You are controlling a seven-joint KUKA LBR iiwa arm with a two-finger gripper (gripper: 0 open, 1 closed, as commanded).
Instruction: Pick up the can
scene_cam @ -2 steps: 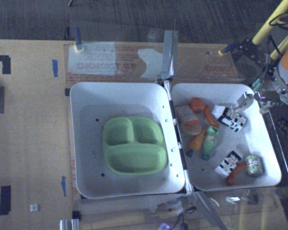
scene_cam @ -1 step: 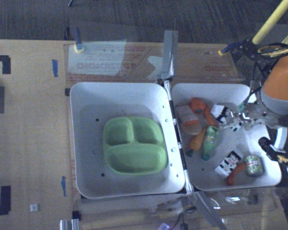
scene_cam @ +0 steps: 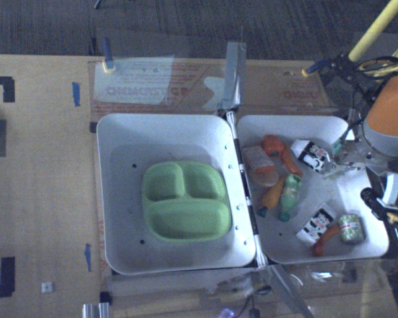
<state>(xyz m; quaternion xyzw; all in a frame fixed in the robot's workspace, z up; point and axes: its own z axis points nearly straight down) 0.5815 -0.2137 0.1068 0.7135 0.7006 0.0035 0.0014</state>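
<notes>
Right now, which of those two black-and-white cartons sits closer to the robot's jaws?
The upper black-and-white carton, near the right bin's back wall, just left of the gripper. The other carton lies toward the front, beside the can.

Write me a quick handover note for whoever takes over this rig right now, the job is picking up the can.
Gripper: low over the right bin's upper right area, beside a black-and-white carton; whether it grips anything cannot be told.
Can: lies in the right bin's lower right corner, next to a red-orange toy and a second carton, apart from the gripper.
Left bin: holds a green divided plate.
Done: nothing; the can is not lifted.
Left: move to the can, grasp, lift.
</notes>
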